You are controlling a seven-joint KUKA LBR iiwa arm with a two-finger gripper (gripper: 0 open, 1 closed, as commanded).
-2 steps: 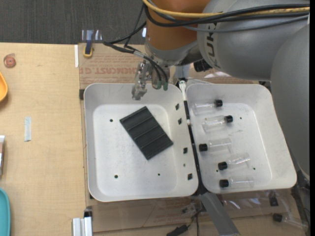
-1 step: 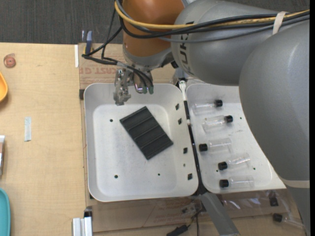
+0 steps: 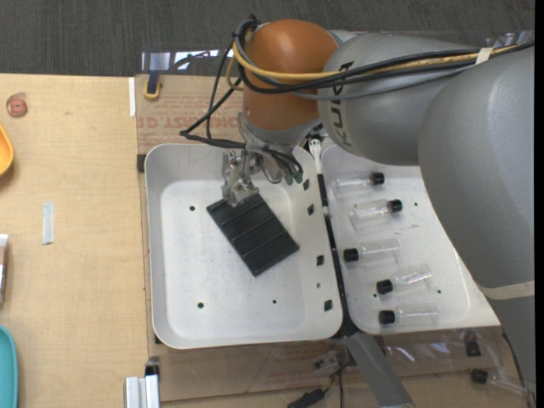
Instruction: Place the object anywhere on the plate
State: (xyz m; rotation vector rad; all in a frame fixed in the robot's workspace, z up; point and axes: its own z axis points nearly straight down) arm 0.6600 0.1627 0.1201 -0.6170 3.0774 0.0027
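Note:
A black ribbed plate [image 3: 255,233] lies at a slant in the left white bin [image 3: 178,313]. My gripper [image 3: 240,185] hangs under the orange wrist band [image 3: 285,58], right over the plate's upper left end and close to its surface. I cannot make out any object in the gripper. Several clear tubes with black caps [image 3: 380,211] lie in the right bin [image 3: 450,300], apart from the gripper.
The grey arm covers the upper right of the view and part of the right bin. Cables [image 3: 212,117] loop off the wrist above the left bin's back wall. On the wooden bench at left lie a small grey strip [image 3: 48,223] and an orange item [image 3: 4,155].

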